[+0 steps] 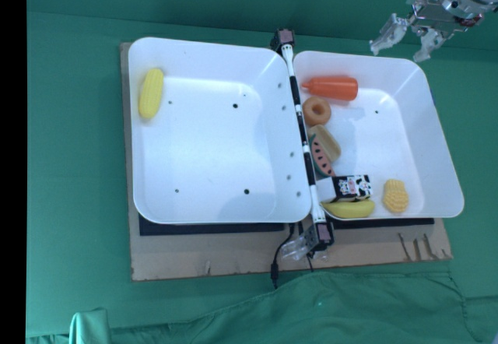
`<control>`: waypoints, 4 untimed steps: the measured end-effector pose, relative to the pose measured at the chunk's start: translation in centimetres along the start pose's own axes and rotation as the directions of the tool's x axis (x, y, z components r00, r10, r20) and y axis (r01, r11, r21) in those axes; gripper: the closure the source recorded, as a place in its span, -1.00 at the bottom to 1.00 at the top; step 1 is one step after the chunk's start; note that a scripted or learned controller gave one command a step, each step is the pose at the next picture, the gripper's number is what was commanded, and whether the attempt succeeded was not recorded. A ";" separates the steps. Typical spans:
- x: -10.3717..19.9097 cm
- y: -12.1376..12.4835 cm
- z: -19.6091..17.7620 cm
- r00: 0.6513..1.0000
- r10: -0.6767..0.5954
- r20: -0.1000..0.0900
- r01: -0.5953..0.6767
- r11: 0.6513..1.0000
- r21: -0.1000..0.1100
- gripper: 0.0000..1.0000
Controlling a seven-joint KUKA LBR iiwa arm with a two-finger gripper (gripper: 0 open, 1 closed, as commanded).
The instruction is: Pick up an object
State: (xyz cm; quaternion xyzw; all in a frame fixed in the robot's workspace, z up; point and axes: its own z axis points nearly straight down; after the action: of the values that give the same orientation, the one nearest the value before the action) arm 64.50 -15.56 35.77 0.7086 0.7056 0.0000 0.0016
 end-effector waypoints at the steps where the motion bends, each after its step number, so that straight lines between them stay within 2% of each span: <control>1: 0.0 0.0 0.0 1.000 0.000 0.000 0.000 1.000 0.000 -1.00; 3: -0.6 1.4 8.9 1.000 -0.001 0.000 0.001 1.000 0.005 -1.00; 4: -1.0 0.8 13.8 1.000 0.000 -0.003 0.000 1.000 -0.007 -1.00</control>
State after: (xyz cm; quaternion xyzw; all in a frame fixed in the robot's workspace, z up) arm 65.36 -16.56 21.99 0.7087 0.7055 0.0034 0.0029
